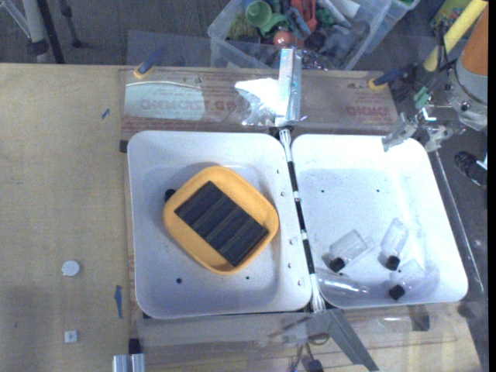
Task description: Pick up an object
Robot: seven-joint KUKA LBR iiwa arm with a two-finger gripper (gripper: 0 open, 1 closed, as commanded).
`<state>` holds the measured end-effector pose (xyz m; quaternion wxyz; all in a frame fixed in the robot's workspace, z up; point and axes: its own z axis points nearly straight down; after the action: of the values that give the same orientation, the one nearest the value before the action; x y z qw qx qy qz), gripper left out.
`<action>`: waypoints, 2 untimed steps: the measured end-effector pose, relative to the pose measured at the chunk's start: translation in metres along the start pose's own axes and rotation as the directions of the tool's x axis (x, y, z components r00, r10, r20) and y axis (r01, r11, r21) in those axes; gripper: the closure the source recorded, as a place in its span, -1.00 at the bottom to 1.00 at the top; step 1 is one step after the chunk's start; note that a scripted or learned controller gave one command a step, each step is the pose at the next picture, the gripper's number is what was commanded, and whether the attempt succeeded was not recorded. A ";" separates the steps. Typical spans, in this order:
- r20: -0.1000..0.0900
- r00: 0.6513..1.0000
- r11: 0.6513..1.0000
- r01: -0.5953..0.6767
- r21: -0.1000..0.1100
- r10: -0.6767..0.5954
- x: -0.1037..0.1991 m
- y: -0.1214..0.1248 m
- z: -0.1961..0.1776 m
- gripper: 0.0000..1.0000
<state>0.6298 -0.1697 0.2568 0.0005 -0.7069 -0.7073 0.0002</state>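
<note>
Up at the upper right of the frame, the tool (409,126) hangs over the far right corner of the right shallow white bin (442,208), a tangle of metal parts and cables below the grey arm (474,68); whether it is spread or closed, I cannot tell, and nothing is seen caught in it.

At the lower middle of that right bin lie three small clear plastic bottles with black caps: one (345,249) toward the bin's left, one (394,242) to its right, and a third (409,280) near the bin's lower edge, hard to make out against the white. They are close together and well apart from the tool.

Filling the centre of the left shallow white bin (147,208) is a rounded orange-yellow square tray with a dark ribbed panel on top (221,219), turned at an angle.

Beyond the bins, on the wooden bench (54,169), a clear plastic tub of mixed colourful toys (310,14) sits at the top centre of the frame.
</note>
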 end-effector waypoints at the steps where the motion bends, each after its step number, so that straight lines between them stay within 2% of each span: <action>1: 0.000 0.996 0.996 0.088 0.000 -0.088 0.051 -0.060 0.034 -1.00; 2: 0.004 0.956 0.956 0.292 -0.008 -0.292 0.025 -0.110 0.169 -1.00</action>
<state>0.5195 -0.1442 0.0879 -0.0033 -0.5948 -0.8039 -0.0019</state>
